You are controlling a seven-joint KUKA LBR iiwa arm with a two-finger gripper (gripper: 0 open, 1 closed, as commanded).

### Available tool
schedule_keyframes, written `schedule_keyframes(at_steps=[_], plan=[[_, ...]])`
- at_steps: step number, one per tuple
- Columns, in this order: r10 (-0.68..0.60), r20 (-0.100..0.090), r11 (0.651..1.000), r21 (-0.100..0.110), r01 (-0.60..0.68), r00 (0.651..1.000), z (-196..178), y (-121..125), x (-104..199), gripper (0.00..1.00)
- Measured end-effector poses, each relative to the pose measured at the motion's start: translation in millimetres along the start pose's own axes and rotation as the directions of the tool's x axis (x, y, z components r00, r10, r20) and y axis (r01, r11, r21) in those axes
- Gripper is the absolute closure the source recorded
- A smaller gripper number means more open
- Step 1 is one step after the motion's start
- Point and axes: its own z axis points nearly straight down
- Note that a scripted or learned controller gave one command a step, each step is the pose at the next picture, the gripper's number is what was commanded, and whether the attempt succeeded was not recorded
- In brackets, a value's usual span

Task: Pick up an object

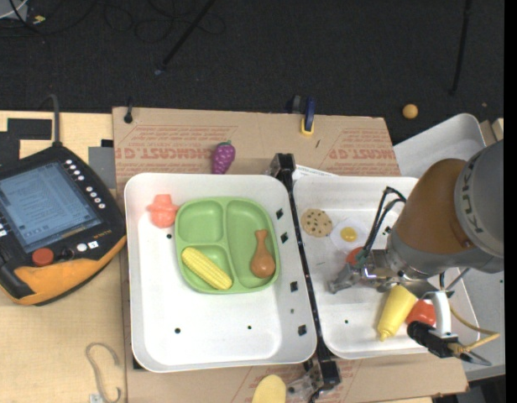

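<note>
My gripper [349,277] hangs low over the middle of the right bin [359,348], below the grey arm and its orange band [435,204]. A small red object [354,256] lies right beside it, partly hidden by the wrist. I cannot make out anything held in the gripper. A yellow bottle [394,311] and an orange-red item [421,312] lie just to its right. Further back in the same bin are a cookie [316,222] and a small yellow piece [349,234].
The left bin [208,336] holds a green divided plate [204,225] with a corn cob [206,268] and a drumstick [262,255]; a pink toy [162,211] sits beside it. Purple grapes [223,156] lie behind the bins, a yellow fruit [269,389] in front, a control pendant [40,208] at left.
</note>
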Motion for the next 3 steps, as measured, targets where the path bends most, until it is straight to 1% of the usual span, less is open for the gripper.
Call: schedule_keyframes(at_steps=[1,2,3], plan=[[0.01,0.0,1.0,0.0,-0.01,1.0,-11,0,-3,1.0],[0.0,0.002,1.0,-0.005,0.0,1.0,-53,1,-3,1.0],[-0.001,0.003,1.0,-0.007,0.001,1.0,-111,2,-13,1.0]])
